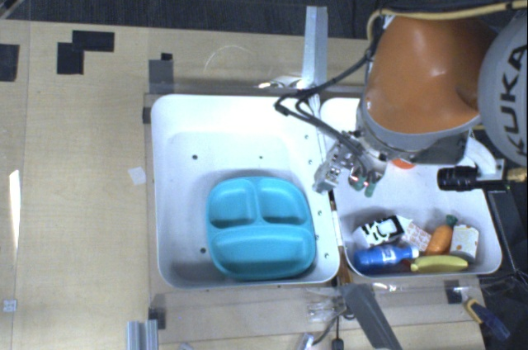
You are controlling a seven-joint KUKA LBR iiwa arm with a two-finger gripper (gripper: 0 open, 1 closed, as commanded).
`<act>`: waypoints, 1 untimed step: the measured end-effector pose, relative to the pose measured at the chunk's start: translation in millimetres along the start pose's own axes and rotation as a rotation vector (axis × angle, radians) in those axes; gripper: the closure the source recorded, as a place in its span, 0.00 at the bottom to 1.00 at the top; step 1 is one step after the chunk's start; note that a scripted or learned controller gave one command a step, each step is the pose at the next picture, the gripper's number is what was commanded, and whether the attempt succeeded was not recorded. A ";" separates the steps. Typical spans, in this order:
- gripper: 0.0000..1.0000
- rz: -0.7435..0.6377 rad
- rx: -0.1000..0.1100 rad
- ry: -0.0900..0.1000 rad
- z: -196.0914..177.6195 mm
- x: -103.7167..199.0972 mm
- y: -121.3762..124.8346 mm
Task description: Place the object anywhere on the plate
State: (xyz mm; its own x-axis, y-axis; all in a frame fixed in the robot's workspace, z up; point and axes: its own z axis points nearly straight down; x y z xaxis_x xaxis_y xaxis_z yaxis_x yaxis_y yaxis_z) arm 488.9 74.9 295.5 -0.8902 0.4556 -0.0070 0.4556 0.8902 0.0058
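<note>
A: Where's the plate [261, 227]?

B: In the left bin [177, 134], toward its near edge. It's blue, three compartments, nothing on it. That puts it close to the wall shared with the right bin [487, 262], so I'd judge the carry across to be a short one.

A: And the things to pick from?

B: Bunched along the near side of the right bin: a black-and-white item [381, 230], a blue bottle [382, 258] lying flat, a banana [443, 263], a carrot [440, 239] and a small pale box [464, 241]. They touch or overlap, which could make a clean grasp awkward.

A: The end effector [346, 172]?

B: It hangs over the wall between the bins, just above the pile and beside the plate's right edge. Whether its fingers are apart or together, I can't tell; the metal parts and cables blur together. I see nothing clearly held between them.

A: So how far along?

B: My guess is that nothing has been delivered yet, since the plate is bare and the objects all sit in the right bin. The arm [421, 76] covers the far part of that bin, so what lies there is hidden.
</note>
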 end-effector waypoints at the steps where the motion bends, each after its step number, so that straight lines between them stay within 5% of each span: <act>1: 1.00 0.013 0.001 -0.002 -44.6 -31.0 -60.3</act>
State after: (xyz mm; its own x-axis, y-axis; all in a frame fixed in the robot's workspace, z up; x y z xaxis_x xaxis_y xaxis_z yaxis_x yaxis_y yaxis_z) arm 488.7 7.0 340.0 -0.8839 0.4676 -0.0093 0.4676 0.8839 0.0051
